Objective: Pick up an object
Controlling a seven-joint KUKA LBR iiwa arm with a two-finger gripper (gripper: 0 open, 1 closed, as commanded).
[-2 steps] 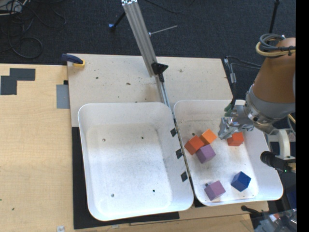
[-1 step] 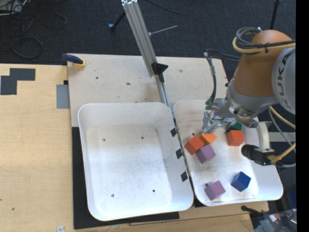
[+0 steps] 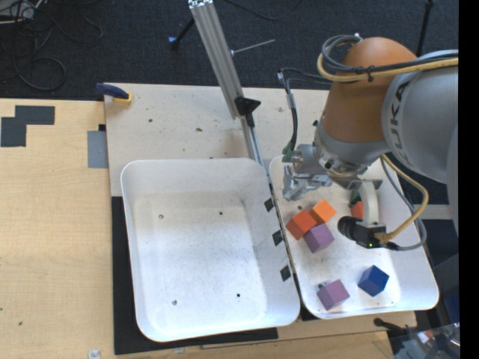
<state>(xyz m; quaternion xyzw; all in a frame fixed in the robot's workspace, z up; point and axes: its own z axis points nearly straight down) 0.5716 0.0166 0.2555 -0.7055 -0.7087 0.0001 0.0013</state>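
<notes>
My gripper [image 3: 296,186] hangs over the back left part of the right bin [image 3: 419,294], just above and left of a cluster of blocks. The cluster holds an orange-red block [image 3: 301,223], a smaller orange block [image 3: 324,212] and a purple block [image 3: 319,238], all touching. Nearer the front lie a second purple block [image 3: 333,294] and a blue block [image 3: 373,280]. Nothing shows between the fingers.
The left bin [image 3: 150,200] lies beside the right one, sharing a divider with black clips [image 3: 278,237]. A slanted metal post [image 3: 221,58] rises behind the bins. A black part with a green light [image 3: 363,234] hangs off the arm over the right bin.
</notes>
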